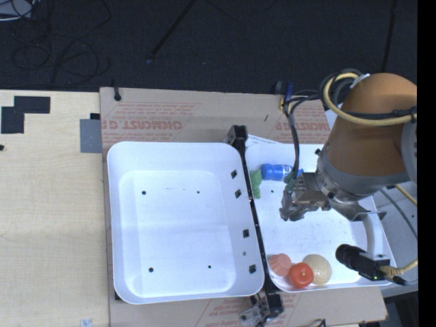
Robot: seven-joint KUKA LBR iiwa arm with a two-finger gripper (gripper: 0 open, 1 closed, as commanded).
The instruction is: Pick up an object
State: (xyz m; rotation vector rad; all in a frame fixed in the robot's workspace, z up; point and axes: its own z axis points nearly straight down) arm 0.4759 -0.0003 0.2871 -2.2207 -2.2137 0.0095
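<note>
- Grey robot arm with orange band [371, 131] reaches from three o'clock over the right shallow white plastic bin [320, 234].
- Its dark two-finger gripper [294, 208] hangs mid-bin — jaw state cannot be told; nothing is seen held.
- Candidate objects: blue plastic bottle [276, 172] and green piece [255, 182] at ten o'clock of it; red ball [300, 274], pink piece [279, 263] and beige ball [317, 268] at six o'clock — clustered against the rim.
- Left white bin [177, 223] likely awaits the drop.

Blue bottle [276, 172] lying beside a green piece [255, 183] by the right bin's [320, 240] far-left wall, red ball [300, 275], pink lump [279, 263] and cream ball [317, 268] clustered at its near edge
</note>
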